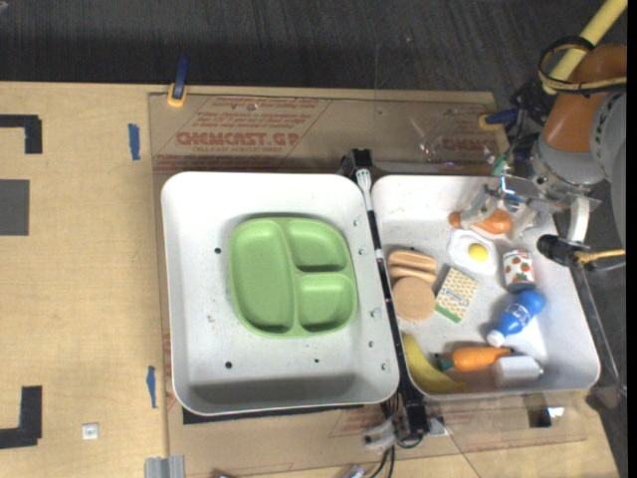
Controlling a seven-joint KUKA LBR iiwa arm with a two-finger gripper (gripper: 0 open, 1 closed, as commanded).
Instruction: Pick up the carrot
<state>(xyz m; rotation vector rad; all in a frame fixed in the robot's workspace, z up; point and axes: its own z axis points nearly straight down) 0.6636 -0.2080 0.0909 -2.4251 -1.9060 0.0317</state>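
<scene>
**Carrot not yet grasped**

We find the carrot [476,358] lying at the right bin's [582,312] near edge, wedged between a banana [428,368] and white block [519,369]. The gripper [495,210] hovers well apart, aperture indeterminate. Risk: crowding neighbours may deflect a grasp.

Carrot [481,358] hemmed: banana [426,367] left, bottle [518,316] above, white block [519,369] right.
</scene>
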